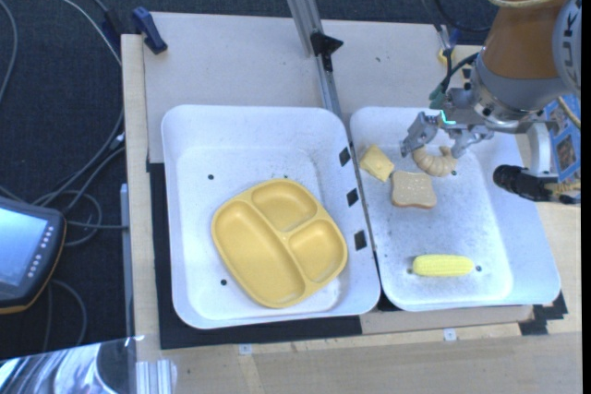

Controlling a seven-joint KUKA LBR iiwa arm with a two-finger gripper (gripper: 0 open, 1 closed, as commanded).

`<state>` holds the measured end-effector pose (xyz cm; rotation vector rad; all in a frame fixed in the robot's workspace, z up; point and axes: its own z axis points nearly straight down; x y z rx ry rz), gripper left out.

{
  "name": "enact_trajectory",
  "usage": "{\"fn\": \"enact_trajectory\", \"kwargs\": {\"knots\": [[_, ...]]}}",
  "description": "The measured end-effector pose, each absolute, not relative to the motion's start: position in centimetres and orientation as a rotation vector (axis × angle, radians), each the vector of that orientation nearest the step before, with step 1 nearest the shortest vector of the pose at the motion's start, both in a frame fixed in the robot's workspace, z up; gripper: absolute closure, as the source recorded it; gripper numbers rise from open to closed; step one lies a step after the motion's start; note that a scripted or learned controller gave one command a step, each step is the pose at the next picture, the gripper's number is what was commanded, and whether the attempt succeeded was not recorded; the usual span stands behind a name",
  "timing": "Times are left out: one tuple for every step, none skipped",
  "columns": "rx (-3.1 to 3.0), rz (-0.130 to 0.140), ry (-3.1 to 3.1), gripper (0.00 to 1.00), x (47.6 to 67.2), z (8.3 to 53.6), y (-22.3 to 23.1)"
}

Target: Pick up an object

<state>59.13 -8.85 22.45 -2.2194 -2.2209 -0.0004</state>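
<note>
tray (277, 240) in left bin (185, 134) | corn (442, 266), bread (413, 190) in right bin (517, 263)

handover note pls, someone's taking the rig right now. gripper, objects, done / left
Gripper: open, hovering over the back of the right bin, fingers spread just above the croissant. Nothing between the fingers.
Right bin: croissant at the back, toast slice just in front of it, yellow cheese wedge near the left wall, corn cob near the front.
Left bin: yellow divided plate.
Done: arm positioned over the croissant.
Left: descend, close, lift. No pick yet.
</note>
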Motion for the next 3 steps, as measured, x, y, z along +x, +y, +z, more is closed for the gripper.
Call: {"fn": "enact_trajectory", "kwargs": {"knots": [[-2.216,0.007,-2.216,0.00,59.1,16.2,-8.4],[-2.216,0.007,-2.217,0.00,58.7,9.9,-8.6],[-2.222,-0.004,-2.223,0.00,59.0,9.7,-8.6]]}}
